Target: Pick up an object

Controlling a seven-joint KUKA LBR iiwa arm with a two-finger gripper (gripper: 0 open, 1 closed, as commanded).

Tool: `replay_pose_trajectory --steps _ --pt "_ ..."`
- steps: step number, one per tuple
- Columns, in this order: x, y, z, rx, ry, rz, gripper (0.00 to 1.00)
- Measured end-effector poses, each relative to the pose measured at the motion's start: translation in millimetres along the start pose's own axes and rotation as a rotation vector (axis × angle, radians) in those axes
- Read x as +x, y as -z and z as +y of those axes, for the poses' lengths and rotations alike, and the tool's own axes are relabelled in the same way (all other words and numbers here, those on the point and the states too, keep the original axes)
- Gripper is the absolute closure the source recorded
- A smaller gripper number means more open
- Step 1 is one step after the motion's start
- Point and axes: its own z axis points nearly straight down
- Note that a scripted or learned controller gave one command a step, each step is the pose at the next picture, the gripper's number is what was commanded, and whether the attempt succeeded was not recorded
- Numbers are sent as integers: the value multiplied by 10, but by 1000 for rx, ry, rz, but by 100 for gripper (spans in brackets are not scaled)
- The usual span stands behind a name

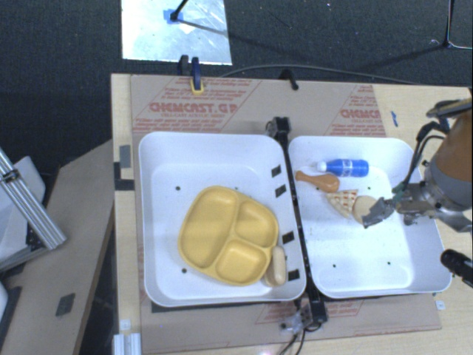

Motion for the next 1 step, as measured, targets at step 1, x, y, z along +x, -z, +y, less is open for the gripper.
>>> replay_pose_trajectory --steps 1 --pt "3 58 28 -12 3 -3 0"
